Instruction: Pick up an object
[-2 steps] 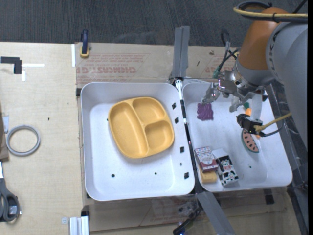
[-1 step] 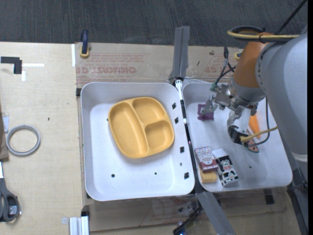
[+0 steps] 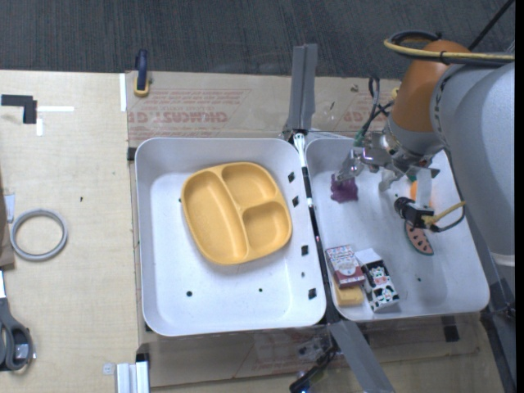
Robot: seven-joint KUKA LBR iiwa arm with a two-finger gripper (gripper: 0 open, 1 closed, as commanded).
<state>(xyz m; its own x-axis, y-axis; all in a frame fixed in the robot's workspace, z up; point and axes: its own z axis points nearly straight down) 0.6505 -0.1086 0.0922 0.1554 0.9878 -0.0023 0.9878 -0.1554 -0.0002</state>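
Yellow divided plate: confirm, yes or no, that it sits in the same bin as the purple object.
No. The yellow divided plate lies in the left bin, while the purple object lies in the right bin.

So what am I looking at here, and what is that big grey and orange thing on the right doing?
One camera looks down at a slant on a bench with two white bins. The grey and orange thing is a robot arm reaching in from the right; a program moves it, and its job is to pick something up. Its hand hangs over the right bin, just above a small purple object. I cannot tell whether it grips anything. That bin also holds a watermelon slice toy and a few small boxes near its front. The left bin holds a yellow divided plate. On the bench at the far left lie a tape roll and scissors.
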